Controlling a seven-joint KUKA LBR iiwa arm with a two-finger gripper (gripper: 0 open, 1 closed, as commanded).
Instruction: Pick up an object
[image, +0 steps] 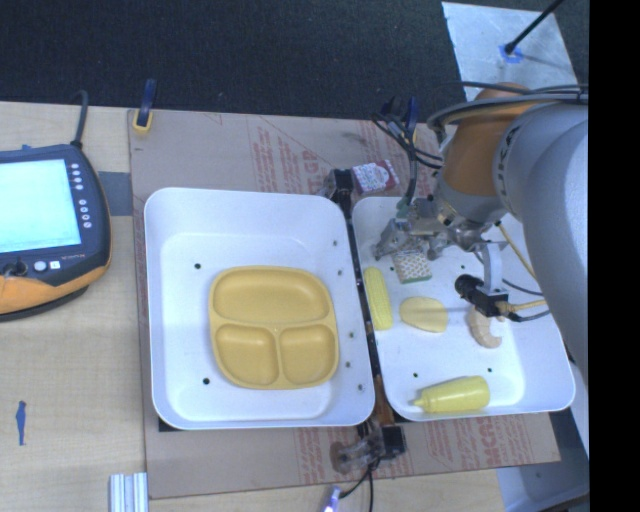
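Note:
The right bin holds several items: a yellow corn cob along its left wall, a pale yellow lemon-shaped piece, a yellow squeeze bottle lying near the front, a tan piece at the right, and a small green-patterned packet. My gripper hangs low over the back of this bin, right above the packet. The left bin holds a yellow divided tray.
A teach pendant lies on the bench at the left. A small red and white packet and cables sit behind the bins. The grey arm covers the right bin's back right corner.

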